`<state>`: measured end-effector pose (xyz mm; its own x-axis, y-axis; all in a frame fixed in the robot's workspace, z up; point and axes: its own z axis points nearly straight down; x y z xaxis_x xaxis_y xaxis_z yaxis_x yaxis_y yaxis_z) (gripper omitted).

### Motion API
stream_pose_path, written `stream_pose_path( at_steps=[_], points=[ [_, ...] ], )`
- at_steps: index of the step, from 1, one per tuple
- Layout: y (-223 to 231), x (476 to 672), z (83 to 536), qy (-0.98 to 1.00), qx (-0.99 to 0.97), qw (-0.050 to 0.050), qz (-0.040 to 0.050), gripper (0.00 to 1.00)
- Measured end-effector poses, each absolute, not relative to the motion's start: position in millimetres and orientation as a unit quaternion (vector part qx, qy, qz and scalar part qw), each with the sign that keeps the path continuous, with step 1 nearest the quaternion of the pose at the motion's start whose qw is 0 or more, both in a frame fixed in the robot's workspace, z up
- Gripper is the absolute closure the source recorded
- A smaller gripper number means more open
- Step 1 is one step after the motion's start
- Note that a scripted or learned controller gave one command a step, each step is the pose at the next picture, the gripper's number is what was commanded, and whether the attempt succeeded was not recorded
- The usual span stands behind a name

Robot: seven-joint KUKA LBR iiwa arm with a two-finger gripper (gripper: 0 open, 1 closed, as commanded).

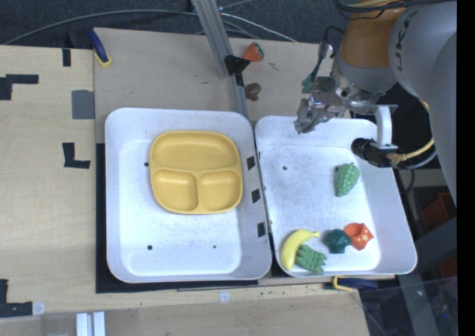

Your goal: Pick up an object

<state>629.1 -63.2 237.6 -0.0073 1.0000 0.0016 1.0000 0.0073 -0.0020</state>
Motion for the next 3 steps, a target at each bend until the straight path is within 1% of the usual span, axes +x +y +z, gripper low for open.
stream_pose_path(
  at_steps=[1,2,3],
  points=[
    [-19.6,635.6,232.3,-0.709,-0.705,0.000,0.0002,1.00],
    [36.2,639.6,240.7,-0.710,-0.704,0.001,-0.0005,1.00],
    [93.3,651.0,226.5,-0.710,-0.705,0.001,0.0004,1.00]
  ],
)
